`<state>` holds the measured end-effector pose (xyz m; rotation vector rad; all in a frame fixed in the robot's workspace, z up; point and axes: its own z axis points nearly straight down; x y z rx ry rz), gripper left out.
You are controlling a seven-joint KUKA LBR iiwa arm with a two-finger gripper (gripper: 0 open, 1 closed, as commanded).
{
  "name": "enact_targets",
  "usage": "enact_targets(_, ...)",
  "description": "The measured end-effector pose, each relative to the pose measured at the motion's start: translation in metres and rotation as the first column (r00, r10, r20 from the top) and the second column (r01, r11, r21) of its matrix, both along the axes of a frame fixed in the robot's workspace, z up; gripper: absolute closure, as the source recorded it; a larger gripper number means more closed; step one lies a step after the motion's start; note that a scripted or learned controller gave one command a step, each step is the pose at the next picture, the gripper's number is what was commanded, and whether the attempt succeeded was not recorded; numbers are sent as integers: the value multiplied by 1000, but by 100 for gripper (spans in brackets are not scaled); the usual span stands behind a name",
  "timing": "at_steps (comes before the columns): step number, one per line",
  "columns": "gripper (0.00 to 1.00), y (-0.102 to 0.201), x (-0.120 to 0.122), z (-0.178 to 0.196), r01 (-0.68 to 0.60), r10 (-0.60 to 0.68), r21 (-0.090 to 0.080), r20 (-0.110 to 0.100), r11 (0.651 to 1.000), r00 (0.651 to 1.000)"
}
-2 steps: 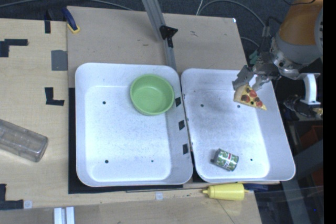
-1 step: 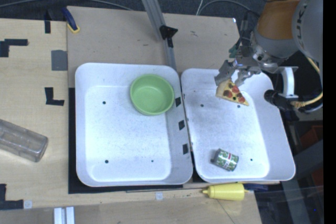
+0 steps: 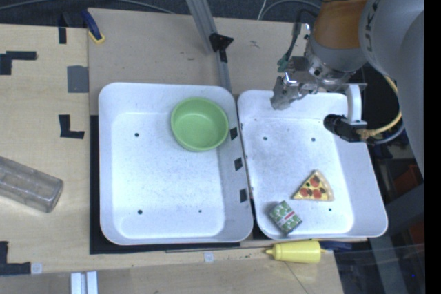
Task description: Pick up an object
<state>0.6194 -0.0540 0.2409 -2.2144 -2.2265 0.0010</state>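
The toy pizza slice (image 3: 314, 187) lay in the right-hand bin (image 3: 348, 148), toward that bin's near right corner, its point facing away from the front rim. Just beside the slice, nearer the front rim, sat a small green box (image 3: 284, 216). The gripper (image 3: 282, 101) hung over the same bin's far left corner, well apart from the slice, so the slice lay forward and rightward of it. Whether the jaws were spread or pressed together could not be told. The left-hand bin (image 3: 120, 169) held a green bowl (image 3: 199, 123); a yellow bottle (image 3: 298, 252) rested on the counter (image 3: 41, 93) beyond the front rim.
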Motion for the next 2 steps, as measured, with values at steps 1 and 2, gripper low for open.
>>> enact_targets(1,100,55,5,-14,-1,1,1,-2,1000,1000)
enact_targets(2,100,107,13,-4,-1,1,1,1,1000,1000)
